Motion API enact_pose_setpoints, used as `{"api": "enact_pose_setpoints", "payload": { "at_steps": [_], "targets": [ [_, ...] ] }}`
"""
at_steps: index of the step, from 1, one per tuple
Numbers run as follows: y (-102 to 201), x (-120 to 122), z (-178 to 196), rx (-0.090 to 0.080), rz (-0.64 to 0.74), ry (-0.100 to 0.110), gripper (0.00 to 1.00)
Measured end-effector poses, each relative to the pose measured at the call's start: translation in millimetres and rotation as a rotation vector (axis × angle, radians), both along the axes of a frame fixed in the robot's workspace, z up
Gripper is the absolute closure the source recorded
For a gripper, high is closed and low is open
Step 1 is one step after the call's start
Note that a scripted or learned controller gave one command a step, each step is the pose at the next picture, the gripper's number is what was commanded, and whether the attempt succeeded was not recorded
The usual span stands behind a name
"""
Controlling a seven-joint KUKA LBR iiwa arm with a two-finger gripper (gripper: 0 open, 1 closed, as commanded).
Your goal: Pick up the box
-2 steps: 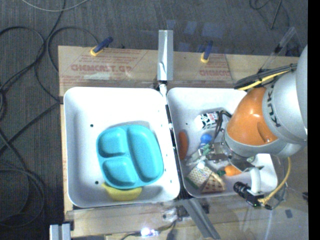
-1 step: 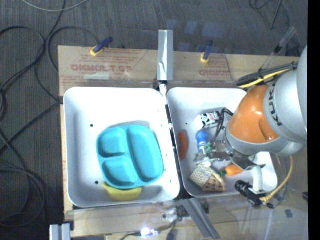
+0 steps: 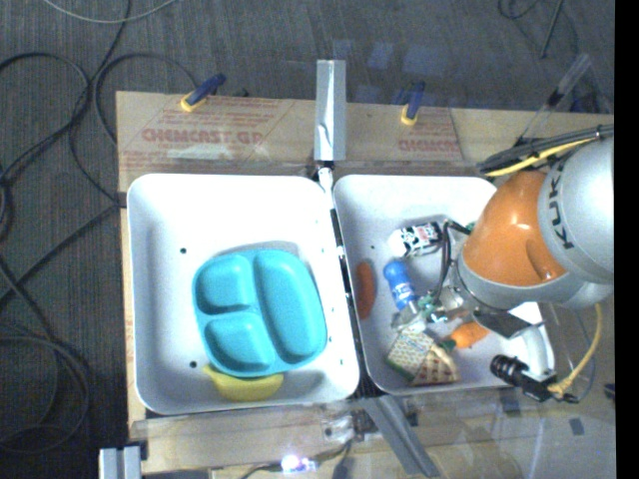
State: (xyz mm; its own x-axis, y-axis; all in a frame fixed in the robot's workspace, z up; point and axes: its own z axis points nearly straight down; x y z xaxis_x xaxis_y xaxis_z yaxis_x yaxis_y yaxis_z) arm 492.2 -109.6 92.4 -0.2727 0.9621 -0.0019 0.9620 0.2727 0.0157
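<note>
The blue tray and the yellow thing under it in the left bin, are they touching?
Touching. The camera view shows the blue tray overlapping the yellow thing, with no gap between them.

The two bins point(image 3: 150, 267) look like smooth, shiny white plastic. The blue tray point(image 3: 262, 312) is smooth plastic with a soft shine. The tabletop point(image 3: 210, 133) looks like flat brown cardboard, dull and papery. The arm's orange band point(image 3: 504, 242) is glossy.

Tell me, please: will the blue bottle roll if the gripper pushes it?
Probably. The blue bottle looks round and lies on its side in the right bin, so a sideways push may roll it. It seems small, likely light, and the box nearby may stop it.
</note>
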Motion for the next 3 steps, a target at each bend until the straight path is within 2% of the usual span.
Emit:
{"api": "enact_pose_setpoints", "payload": {
  "at_steps": [1, 2, 3],
  "targets": [
    [33, 6, 90, -0.002, -0.516, 0.019, 1.00],
    [33, 6, 91, -0.002, -0.516, 0.018, 0.00],
    [15, -5, -3, 0.003, -0.445, 0.007, 0.00]
  ]
}}
